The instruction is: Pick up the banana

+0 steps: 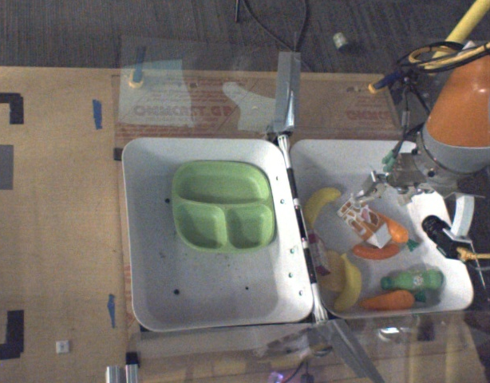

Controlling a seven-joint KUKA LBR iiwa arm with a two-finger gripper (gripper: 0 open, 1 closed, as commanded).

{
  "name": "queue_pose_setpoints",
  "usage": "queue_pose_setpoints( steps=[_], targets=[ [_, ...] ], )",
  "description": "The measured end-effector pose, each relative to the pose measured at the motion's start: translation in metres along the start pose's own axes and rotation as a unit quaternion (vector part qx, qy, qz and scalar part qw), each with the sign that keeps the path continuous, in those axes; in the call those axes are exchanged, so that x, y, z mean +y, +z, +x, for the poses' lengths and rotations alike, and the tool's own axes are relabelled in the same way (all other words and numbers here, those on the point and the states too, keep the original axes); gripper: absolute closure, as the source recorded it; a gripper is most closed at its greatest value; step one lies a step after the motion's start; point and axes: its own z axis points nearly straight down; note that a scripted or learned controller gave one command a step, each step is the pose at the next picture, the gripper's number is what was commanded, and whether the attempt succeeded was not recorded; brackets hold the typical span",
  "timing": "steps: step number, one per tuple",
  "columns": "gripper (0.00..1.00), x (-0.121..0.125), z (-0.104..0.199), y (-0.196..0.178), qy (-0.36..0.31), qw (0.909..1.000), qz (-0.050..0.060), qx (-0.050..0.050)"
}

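- The gripper (371,188) hangs over the upper middle of the right bin (334,155), in the right half of the frame. The arm's grey and orange bulk covers the bin's upper right corner.
- The tip blurs into the clutter beneath it, so I cannot tell whether the jaws stand wide or narrow. Nothing can be seen held between them.
- The upper banana (319,202) lies in the right bin near its left wall, to the lower left of the gripper and apart from it.
- The lower banana (349,282) lies near the bin's bottom left corner. Its outline is soft, and its upper end is hard to make out.
- A small carton (366,218), white, red and orange, sits just below the gripper. Its print is too blurred to read.
- A curved carrot (381,251) lies just under the carton, partly hidden by it.
- A second carrot (389,300) and a green bottle (412,279) lie side by side along the bottom wall.
- The left bin (141,294) holds a green divided plate (223,206).
- Both bins rest on the tan desk (53,238).
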Motion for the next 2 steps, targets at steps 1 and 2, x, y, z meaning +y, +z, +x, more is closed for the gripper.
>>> queue_pose_setpoints(
  steps=[1,2],
  targets=[
    [0.0,-0.041,0.012,0.077,-0.068,0.9975,-0.015,-0.005],
    [0.0,-0.081,0.027,0.103,-0.123,0.9924,-0.008,-0.003]
  ],
)
